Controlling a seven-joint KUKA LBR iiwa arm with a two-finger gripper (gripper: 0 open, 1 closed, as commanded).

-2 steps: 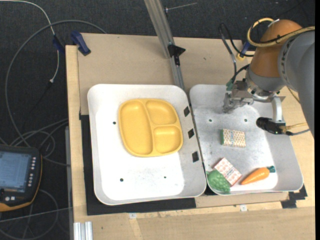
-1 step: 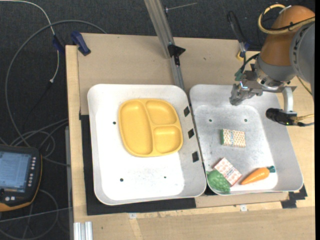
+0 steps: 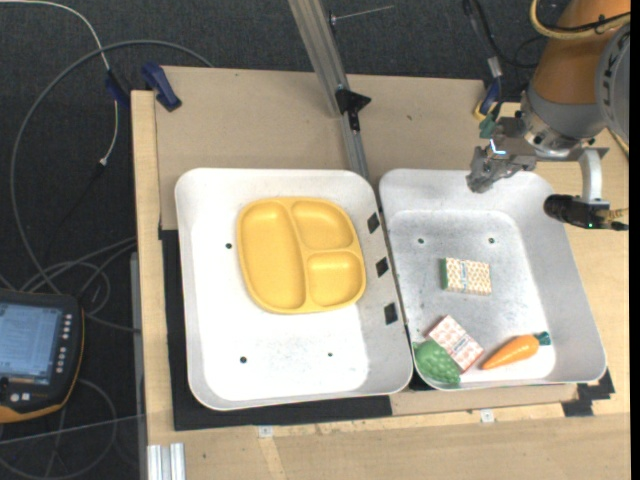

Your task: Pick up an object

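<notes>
My gripper [image 3: 487, 171] hangs over the far edge of the right bin [image 3: 560, 258], well away from the objects. In that bin lie a small checkered packet [image 3: 466, 275] near the middle, a second red-and-white checkered packet [image 3: 456, 340] at the near side, a green leafy toy [image 3: 437, 362] in the near left corner, and an orange carrot [image 3: 512, 351] to the right of it. Nothing shows between the fingers.
The left bin [image 3: 210, 308] holds a yellow divided plate [image 3: 299, 254]. A metal pole [image 3: 325, 58] slants down to the gap between the bins. Blue clamps [image 3: 160, 86] sit at the bench's far corners. A tablet [image 3: 35, 343] and cables lie on the floor to the left.
</notes>
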